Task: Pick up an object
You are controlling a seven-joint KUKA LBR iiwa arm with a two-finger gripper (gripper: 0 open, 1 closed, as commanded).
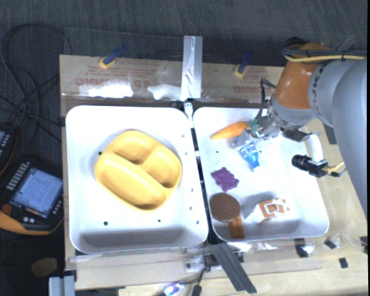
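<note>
My gripper (251, 134) reaches down into the upper part of the right bin (308, 193). It sits at the right end of an orange carrot (229, 130), which lies near the bin's back wall. Just below the gripper lies a small blue object (252, 157); whether the two touch is not visible. A purple lumpy piece (225, 179) rests in the bin's middle. A brown round object (224, 206) with an orange-brown stub sits at the front. A small white and orange box (272, 209) lies beside it.
The left bin (86, 221) holds a large yellow puffy object (137, 168). The grey arm with its orange band (296, 85) hangs over the right bin's back right corner. A black fitting (308, 163) juts in at the right bin's right side. Handheld devices (24, 193) lie left of the bench.
</note>
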